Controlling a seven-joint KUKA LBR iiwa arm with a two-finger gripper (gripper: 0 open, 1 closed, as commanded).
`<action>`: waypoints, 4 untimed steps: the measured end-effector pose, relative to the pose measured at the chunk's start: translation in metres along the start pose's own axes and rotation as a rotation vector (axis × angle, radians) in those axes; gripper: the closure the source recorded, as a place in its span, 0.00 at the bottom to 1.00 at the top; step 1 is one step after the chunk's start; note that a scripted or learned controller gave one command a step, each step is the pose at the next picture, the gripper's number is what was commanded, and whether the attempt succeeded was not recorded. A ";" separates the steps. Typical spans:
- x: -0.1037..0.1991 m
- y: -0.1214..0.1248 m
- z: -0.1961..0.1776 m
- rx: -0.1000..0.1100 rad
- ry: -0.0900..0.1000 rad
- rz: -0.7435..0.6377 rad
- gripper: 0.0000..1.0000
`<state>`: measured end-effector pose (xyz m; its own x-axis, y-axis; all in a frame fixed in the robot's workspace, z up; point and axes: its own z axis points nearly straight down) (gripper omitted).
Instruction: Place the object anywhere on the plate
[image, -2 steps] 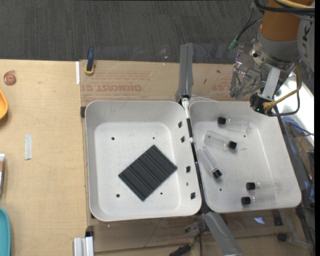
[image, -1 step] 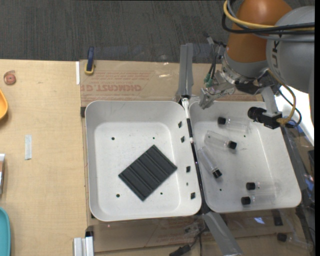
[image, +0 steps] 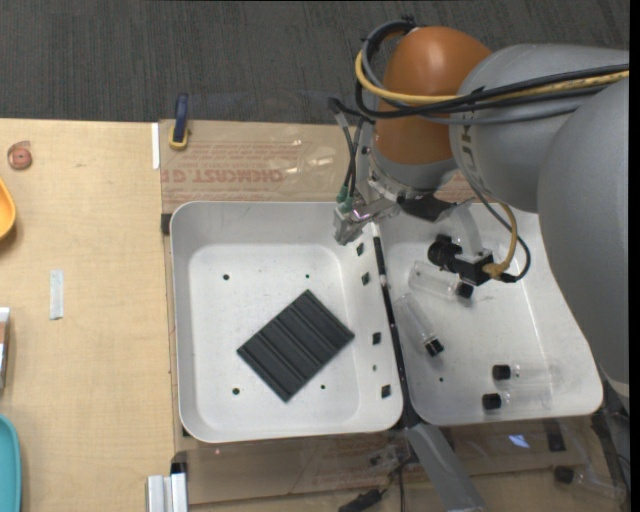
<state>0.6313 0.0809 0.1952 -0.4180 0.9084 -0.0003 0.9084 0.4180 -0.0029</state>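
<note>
One dark ribbed plate (image: 296, 344) lies flat in the left bin (image: 200, 410). Appears stiff, thin, light; grip across an edge. Tool (image: 352, 222) hovers above the divider, state undeterminable.

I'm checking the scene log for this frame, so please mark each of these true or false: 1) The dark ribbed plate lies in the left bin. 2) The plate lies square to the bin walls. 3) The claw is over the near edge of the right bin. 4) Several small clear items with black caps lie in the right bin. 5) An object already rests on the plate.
1) True: the dark ribbed plate lies in the left bin.
2) False: it sits turned diagonally.
3) False: the claw is by the far end of the divider between the bins.
4) True: small clear items lie in the right bin.
5) False: its top is bare.
</note>
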 end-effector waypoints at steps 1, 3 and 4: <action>-0.005 -0.041 -0.107 -0.003 -0.002 -0.204 1.00; 0.028 -0.061 0.004 -0.003 0.000 -0.924 1.00; 0.011 -0.076 -0.003 -0.004 -0.001 -1.328 1.00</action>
<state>0.5579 0.0595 0.1986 -0.9822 -0.1878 -0.0007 -0.1878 0.9822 0.0015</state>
